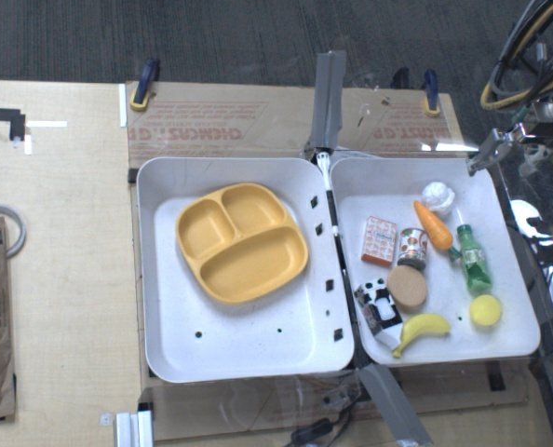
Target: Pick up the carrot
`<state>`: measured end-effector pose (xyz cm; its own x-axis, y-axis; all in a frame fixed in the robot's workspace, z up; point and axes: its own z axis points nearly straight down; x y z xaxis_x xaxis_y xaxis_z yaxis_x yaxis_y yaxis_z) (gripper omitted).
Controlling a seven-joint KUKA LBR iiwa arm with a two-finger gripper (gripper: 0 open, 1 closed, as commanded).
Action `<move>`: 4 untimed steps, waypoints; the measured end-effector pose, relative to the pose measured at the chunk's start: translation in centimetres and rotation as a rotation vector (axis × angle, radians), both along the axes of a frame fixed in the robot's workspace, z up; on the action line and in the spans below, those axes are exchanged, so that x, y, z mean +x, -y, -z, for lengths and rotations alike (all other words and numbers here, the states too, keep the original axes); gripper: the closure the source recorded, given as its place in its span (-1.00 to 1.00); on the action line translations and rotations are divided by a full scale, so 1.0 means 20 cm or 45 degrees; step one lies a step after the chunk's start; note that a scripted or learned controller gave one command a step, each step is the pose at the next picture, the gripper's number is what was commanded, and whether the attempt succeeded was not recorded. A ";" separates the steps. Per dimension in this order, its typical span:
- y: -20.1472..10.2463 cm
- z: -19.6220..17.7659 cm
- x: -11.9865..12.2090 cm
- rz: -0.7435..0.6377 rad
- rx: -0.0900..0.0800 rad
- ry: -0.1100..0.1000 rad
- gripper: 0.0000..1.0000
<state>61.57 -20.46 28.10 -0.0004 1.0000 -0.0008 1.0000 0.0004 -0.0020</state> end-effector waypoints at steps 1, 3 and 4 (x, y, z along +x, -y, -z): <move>0.03 0.93 0.14 0.149 0.016 -0.002 -1.00; -0.22 0.27 0.22 0.078 -0.002 0.003 1.00; -0.22 0.27 0.22 0.079 -0.002 0.002 -1.00</move>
<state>65.92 -16.11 22.62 0.0615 0.9981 -0.0023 0.9981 -0.0615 -0.0001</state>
